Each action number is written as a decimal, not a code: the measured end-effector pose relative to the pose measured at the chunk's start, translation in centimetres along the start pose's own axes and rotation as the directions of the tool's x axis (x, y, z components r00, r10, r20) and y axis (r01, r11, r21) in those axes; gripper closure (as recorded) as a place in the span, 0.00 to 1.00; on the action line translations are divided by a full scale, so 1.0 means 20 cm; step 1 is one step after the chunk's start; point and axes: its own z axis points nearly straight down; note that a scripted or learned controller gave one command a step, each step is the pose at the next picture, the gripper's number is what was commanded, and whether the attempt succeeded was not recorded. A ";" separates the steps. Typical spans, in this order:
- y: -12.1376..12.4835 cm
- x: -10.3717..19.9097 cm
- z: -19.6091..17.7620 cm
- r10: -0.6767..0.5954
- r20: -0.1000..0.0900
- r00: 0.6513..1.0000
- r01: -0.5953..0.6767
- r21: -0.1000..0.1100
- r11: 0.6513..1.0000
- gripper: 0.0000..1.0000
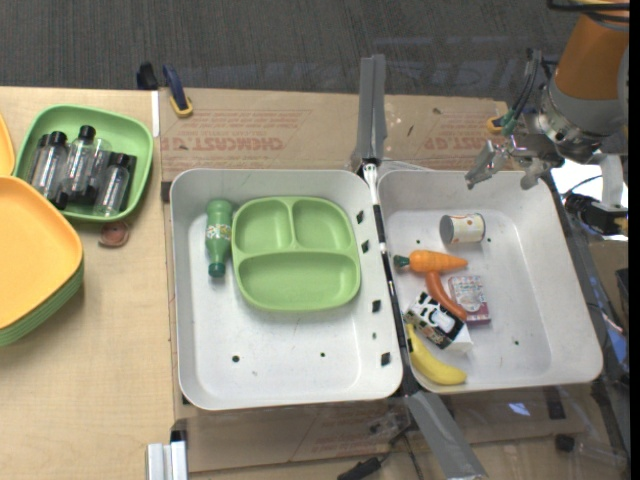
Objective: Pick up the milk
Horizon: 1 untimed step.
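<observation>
At the near edge of the right bin (575, 358) lies a banana (436, 364), and just behind it, touching it, sits the milk (438, 320), a small black-and-white carton lying tilted on the bin floor. Beside the carton's far side is a reddish sausage-shaped piece (444, 295), and next to that a small pink packet (470, 299). Farther back rests a carrot (436, 262) with its green end toward the left bin, then a white cup (464, 229) on its side.

The left bin (200, 358) bears a green divided plate (296, 252) and, just beside the plate's left rim, a green bottle (218, 235) lying flat.

On the bench (80, 398) to the left sit stacked orange plates (35, 268) and a green tray (135, 133) of dark-capped vials.

At the far right corner of the right bin hangs the gripper (510, 163), its fingers spread apart with nothing between them (well apart from the milk), below the arm's orange band (590, 53).
</observation>
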 end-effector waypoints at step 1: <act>-0.07 -0.09 0.52 -0.118 0.009 0.993 0.119 -0.029 0.993 0.00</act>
